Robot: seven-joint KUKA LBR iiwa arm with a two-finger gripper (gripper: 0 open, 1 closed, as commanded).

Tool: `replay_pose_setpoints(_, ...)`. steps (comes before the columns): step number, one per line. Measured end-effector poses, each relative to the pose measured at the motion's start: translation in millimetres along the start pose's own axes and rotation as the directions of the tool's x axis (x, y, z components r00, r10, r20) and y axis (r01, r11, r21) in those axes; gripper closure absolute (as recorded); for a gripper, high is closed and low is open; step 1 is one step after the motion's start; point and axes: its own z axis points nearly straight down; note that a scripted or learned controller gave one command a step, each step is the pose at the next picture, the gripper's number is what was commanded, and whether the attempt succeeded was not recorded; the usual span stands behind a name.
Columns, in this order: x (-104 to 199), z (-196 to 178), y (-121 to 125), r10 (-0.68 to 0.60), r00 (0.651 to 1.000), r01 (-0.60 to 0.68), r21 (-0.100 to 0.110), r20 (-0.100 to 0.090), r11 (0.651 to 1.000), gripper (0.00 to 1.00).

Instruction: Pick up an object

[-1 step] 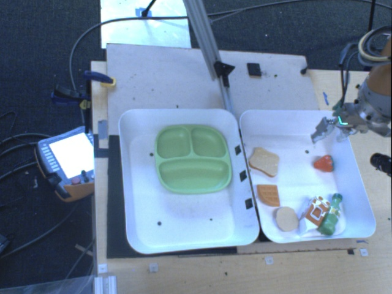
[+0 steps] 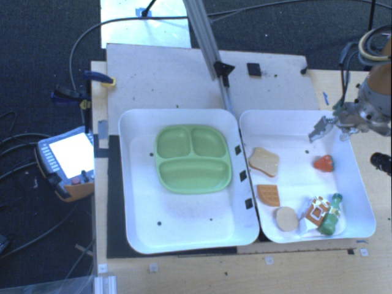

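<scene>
My gripper hangs over the far right part of the right bin, its two fingers spread apart with nothing between them. Just below it lies a small red object. Further left in the same bin rest a slice of toast and an orange cracker-like piece. A round tan disc sits near the bin's front. Beside it lie an orange-and-white box-like toy and a green bottle.
The left bin holds a green divided plate. A metal pole slants across the back board. Cables and a handheld pendant lie on the floor at the left.
</scene>
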Motion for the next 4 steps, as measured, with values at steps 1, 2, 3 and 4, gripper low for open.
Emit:
replay_pose_setpoints(1,-10.1,48.9,-0.2,0.003,1.0,-0.003,0.003,0.0,1.0,0.0)
replay_pose_setpoints(2,-10.0,110.2,4.7,0.002,1.0,-0.002,0.004,-0.001,1.0,0.0)
replay_pose_setpoints(3,-10.1,128.1,6.2,0.003,1.0,-0.003,-0.001,0.0,1.0,0.0)
replay_pose_setpoints(4,-10.4,115.2,8.3,0.001,1.0,-0.001,-0.007,0.002,1.0,1.0)
